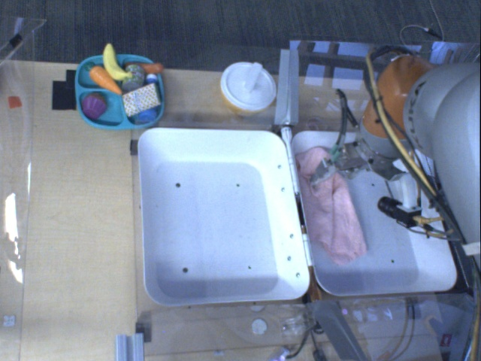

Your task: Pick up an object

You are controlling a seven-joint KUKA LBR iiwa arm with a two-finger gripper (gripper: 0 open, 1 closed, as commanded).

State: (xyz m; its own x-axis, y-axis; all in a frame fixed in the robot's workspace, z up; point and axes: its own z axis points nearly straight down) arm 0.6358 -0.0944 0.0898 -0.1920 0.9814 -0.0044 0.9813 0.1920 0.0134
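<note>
Pink terry-like cloth [333,210] is lying in the right-hand white bin [406,269], stretched lengthwise along that bin's left wall, its upper end bunched near the top left corner and its lower end trailing toward the middle of the floor. The grey arm [443,119], with its orange band [394,89], is reaching in from the right and bending down over the bin's upper part. The gripper [328,168] is sitting at the upper end of the cloth, its dark fingers resting against the bunched fabric. Whether those fingers are spread or pinching the cloth cannot be determined at this angle; no fabric is visibly lifting between them. Black and yellow cables [409,213] are hanging beside the wrist over the bin's right half.

The left-hand white bin [218,216] is standing just beside the right one, the two walls touching along a shared edge. On the wooden bench [68,224] behind it, a blue divided tray [119,90] is holding toy food, including a banana [113,62] and a carrot [104,79]. A white lidded cup [248,86] is standing near the back edge, between the tray and the right bin.
</note>
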